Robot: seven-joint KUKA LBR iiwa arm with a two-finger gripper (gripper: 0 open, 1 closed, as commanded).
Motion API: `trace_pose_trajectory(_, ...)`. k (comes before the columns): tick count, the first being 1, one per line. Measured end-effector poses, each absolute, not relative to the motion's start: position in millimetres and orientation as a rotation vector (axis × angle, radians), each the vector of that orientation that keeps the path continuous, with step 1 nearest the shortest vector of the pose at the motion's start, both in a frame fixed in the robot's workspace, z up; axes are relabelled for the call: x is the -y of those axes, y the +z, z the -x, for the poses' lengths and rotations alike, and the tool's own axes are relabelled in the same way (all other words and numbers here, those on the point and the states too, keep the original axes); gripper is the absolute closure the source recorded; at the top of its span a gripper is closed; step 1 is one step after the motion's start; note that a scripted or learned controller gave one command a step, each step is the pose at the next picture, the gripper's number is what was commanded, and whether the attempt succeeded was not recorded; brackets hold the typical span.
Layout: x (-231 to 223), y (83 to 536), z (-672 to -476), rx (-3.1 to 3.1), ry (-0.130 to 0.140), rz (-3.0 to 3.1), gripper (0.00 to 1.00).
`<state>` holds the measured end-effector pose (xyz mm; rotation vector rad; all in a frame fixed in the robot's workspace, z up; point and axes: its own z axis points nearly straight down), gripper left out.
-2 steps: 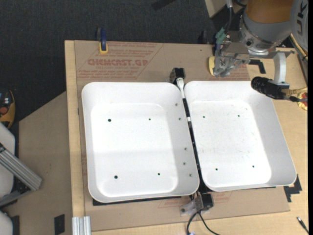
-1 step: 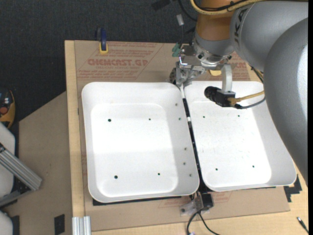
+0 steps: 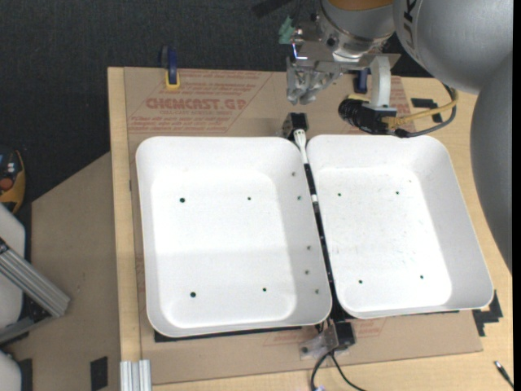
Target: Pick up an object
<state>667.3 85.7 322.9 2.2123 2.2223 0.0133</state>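
A large grey robot arm (image 3: pixel 464 31) with an orange band above its wrist fills the upper right of the frame, reaching toward the top centre. Beneath it, a brown cardboard sheet (image 3: pixel 203 96) printed with red lettering covers the bench. On this sheet sit two shallow white plastic bins side by side: the left bin (image 3: pixel 155 243) takes the centre-left of the frame, the right bin (image 3: pixel 464 226) the centre-right, their inner rims touching along a dark seam. Each floor carries small dark dots; whether any is a loose object to pick cannot be told, and no other object lies in either bin. The small metal two-finger gripper (image 3: pixel 305 88) hangs at top centre, above the cardboard just beyond the bins' far rims; whether it is apart or together cannot be told. A small blue and yellow clamp (image 3: pixel 170 68) grips the cardboard's upper-left edge.
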Motion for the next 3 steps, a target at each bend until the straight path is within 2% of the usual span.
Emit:
trace_pose_trajectory(1, -126.6, 235.0, -665.4, -2.228, -0.007, -2.221, 1.00)
trace_pose_trajectory(2, -80.5, 304.5, -667.5, -2.213, 0.009, -2.221, 1.00)
trace_pose_trajectory(3, -62.5, 320.2, -649.0, -2.220, -0.001, -2.224, 1.00)
